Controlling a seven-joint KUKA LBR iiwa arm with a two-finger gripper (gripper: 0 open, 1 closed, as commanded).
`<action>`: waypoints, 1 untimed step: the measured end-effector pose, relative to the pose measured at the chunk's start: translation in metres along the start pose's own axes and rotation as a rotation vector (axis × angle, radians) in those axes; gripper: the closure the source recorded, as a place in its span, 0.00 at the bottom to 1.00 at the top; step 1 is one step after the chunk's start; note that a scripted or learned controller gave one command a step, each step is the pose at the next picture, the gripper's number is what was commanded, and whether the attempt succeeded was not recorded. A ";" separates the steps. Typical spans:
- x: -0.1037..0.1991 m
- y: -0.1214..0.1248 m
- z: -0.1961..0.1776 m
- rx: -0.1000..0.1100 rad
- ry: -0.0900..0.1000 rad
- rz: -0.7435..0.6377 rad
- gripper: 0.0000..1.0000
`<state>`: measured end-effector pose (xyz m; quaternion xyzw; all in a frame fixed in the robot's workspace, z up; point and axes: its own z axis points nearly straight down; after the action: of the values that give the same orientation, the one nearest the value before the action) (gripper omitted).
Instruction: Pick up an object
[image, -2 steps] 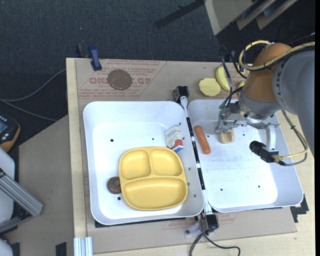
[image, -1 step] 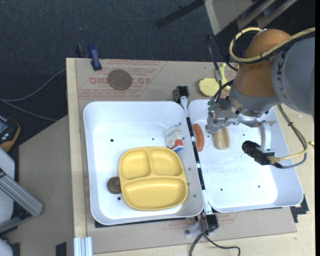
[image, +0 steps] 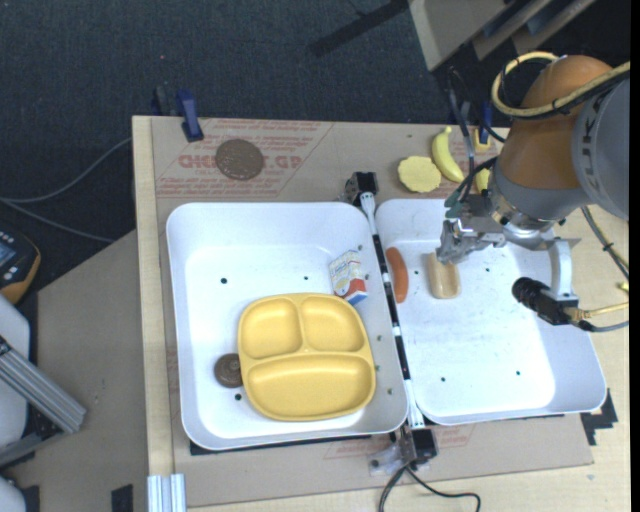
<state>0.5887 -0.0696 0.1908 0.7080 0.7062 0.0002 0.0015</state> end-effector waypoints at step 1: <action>-0.039 -0.007 0.091 0.012 0.002 0.002 1.00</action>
<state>0.5816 -0.1083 0.0996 0.7088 0.7054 -0.0034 -0.0036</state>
